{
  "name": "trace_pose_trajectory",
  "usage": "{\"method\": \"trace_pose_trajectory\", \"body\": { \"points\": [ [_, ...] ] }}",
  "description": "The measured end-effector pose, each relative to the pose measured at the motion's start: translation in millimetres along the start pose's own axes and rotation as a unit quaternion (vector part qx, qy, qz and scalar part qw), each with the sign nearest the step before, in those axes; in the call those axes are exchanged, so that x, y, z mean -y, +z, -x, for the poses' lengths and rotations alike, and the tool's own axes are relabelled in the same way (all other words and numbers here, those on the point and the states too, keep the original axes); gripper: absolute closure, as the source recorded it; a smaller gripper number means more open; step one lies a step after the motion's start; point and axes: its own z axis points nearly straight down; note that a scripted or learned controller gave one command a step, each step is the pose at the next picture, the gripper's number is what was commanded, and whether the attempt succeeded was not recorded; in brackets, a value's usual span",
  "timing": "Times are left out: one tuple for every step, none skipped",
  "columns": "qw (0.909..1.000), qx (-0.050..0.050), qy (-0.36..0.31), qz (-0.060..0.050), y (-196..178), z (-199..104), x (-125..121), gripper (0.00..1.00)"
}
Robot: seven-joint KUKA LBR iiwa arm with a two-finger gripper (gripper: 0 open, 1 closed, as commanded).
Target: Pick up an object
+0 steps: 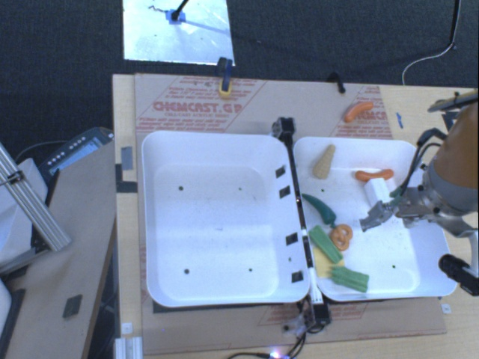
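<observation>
Your end effector [372, 219] hangs low in the right bin [404, 275], and you cannot tell its opening. It carries nothing visible. Pickable pieces crowd the bin's left wall: pepper [322, 208], orange ring [342, 235], green blocks [349, 277].

We are looking at a robotics lab: two white bins [217, 152] sit on a cardboard-covered bench [247, 99] over dark carpet, with aluminium framing [26, 204], loose cables [430, 54] and a control pendant [75, 149] alongside.
</observation>
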Motion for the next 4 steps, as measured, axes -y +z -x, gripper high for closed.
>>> {"method": "trace_pose_trajectory", "body": {
  "points": [
    [1.0000, -0.002, -0.001, 0.000, 131, -32, -12, 0.00],
    [1.0000, 0.000, 0.000, 0.005, 113, -29, -15, 1.00],
    [1.0000, 0.000, -0.005, 0.006, 21, -99, -82, 1.00],
    [1.0000, 0.000, 0.000, 0.001, 26, -94, -78, 0.00]
  ]
}}
